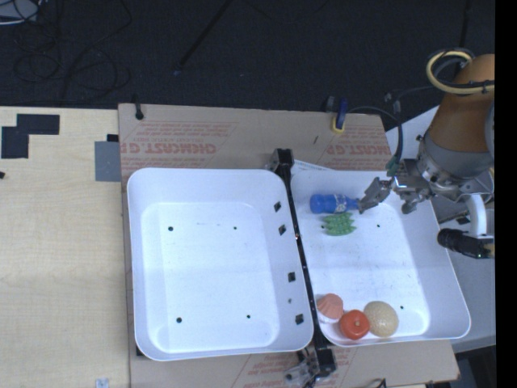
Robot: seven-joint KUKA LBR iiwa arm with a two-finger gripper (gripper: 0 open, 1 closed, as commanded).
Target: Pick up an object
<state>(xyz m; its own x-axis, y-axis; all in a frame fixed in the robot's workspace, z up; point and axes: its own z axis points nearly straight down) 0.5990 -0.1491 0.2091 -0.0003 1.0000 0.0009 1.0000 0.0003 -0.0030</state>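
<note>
Pale bench, two white bins (452,297); my fingers (373,196) spread wide, holding nothing.
Just beside them, the blue bottle (327,204): probably light, stiff, slippery; I'd pinch across its middle.

Both bins, the left bin (153,192) and the right bin (436,297), are plain white, dotted with a few small dark marks. In the right one lie a blue cylinder (329,203), a green leafy piece (339,225), a pink shell-shaped piece (329,305), a red-orange round piece (354,324) and a pale yellow ball (381,318). The cardboard sheet (242,136) under the bins is tan with reddish lettering. The bench top (56,241) is pale wood with black and grey patches. The arm (464,128) shows orange above grey.
</note>
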